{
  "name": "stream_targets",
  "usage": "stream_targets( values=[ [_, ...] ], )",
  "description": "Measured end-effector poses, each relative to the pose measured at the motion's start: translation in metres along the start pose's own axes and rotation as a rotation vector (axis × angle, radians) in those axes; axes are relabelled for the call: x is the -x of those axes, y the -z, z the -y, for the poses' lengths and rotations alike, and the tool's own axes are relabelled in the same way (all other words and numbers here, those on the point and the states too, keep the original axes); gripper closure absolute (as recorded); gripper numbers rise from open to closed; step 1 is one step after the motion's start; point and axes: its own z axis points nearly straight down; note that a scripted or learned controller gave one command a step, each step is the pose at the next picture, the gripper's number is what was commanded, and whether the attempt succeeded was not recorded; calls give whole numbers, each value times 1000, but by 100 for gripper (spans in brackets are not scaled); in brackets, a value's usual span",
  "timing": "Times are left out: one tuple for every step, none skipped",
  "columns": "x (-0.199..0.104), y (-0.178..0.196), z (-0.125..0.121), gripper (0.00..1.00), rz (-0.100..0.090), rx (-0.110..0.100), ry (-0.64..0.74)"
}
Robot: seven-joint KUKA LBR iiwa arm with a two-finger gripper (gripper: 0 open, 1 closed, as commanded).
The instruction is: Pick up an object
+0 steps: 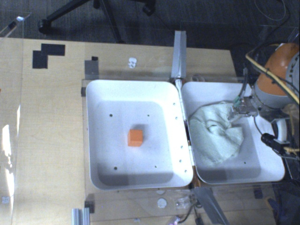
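**Gripper down on the cloth in the right bin, orange cube alone on the left**

Here we are above the pale wooden bench [51, 125], two shallow white plastic bins side by side. In the left-hand bin [101, 95] sits a small orange cube [135, 138], square on the floor near the middle, well apart from every wall and touching nothing else.

Over to the right-hand bin [267, 170], and this is where the action is. A crumpled pale grey-white cloth [213, 135] lies heaped across the bin's floor, bunched toward the middle and the left wall. The grey arm with its orange band [276, 74] reaches in from the right, and the two-finger gripper [237, 110] is down at the cloth's upper right edge, right against the folds. Whether it is clamped on fabric or merely resting against it, I cannot tell; the metal tip blends into the pale cloth.

Between the bins runs a grey metal rail [178, 55], rising toward the back. Beyond the bench, the black legs of a wheeled chair base [101, 3] stand on dark carpet.
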Motion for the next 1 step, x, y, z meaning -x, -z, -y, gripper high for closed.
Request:
stream_targets(
  values=[
    [33,44,14,100,1,-8,-45]
  ],
)
